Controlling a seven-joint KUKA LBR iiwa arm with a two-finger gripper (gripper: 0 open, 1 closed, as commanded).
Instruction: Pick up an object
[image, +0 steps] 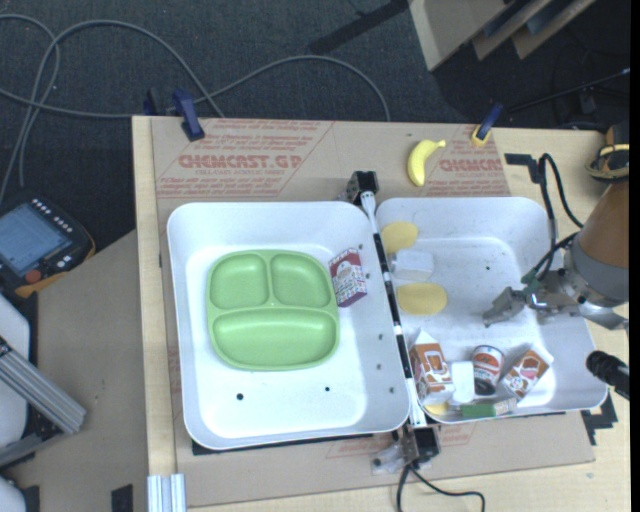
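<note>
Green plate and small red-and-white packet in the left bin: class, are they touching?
Touching. The camera view shows the packet leaning over the green plate's right rim, with no gap between them.

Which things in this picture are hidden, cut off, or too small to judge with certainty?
- Gripper: too small and blurred in the camera view to judge its state.
- Arm: cut off by the right edge.
- Labels on the cartons and can: too small to read.
- Green item in the right bin: partly hidden under a white piece.

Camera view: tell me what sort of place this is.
Probably a robotics lab test bench: two white bins clamped on a board, a grey arm reaching in, cables across carpet.
</note>
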